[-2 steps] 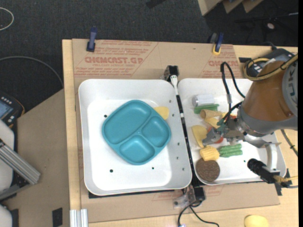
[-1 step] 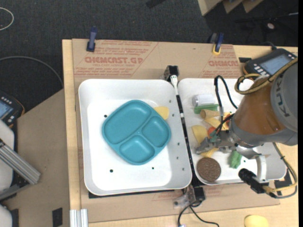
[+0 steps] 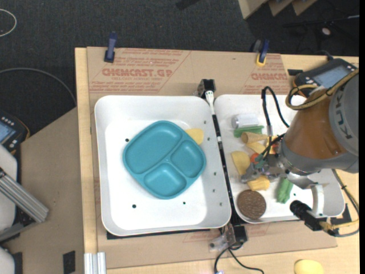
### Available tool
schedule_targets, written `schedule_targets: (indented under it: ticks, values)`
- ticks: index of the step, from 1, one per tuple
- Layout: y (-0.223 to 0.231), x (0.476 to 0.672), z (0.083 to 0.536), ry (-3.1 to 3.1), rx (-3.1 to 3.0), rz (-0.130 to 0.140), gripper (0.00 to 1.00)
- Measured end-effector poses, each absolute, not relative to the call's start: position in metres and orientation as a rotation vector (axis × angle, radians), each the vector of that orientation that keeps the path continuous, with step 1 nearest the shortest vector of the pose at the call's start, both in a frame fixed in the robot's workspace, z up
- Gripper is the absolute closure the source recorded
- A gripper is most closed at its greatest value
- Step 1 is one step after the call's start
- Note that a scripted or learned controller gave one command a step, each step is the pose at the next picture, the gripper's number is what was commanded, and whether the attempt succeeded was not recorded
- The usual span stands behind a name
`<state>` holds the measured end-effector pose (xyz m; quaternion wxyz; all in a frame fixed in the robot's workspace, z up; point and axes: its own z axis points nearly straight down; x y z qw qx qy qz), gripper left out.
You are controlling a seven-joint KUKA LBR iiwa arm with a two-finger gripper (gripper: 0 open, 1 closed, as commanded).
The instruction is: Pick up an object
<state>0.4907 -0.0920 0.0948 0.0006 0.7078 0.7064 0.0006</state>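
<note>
My gripper (image 3: 255, 169) is low in the right bin (image 3: 239, 99), among a cluster of small food toys. A pale yellow wedge (image 3: 240, 162) lies just left of it and a yellow chunk (image 3: 259, 184) sits just below it. A brown round disc (image 3: 251, 204) rests near the bin's front edge, with a green piece (image 3: 283, 190) to its right under the arm. Further back lie a white and green item (image 3: 246, 120) and a yellowish piece (image 3: 252, 136). I cannot tell whether anything is held.
The left bin (image 3: 108, 153) holds a blue divided plate (image 3: 164, 158) with a small yellow piece (image 3: 195, 135) at its upper right. The arm's grey and orange body (image 3: 316, 136) covers the right bin's right side. Cables trail over that bin's back.
</note>
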Motion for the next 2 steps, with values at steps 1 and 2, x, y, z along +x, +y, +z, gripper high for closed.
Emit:
schedule_targets:
  ticks: [1, 2]
  values:
    - [-0.043, 0.520, 0.190, 2.224, 2.208, 0.015, 1.00]
    - [0.028, 0.479, 0.247, 2.231, 2.211, 0.009, 1.00]
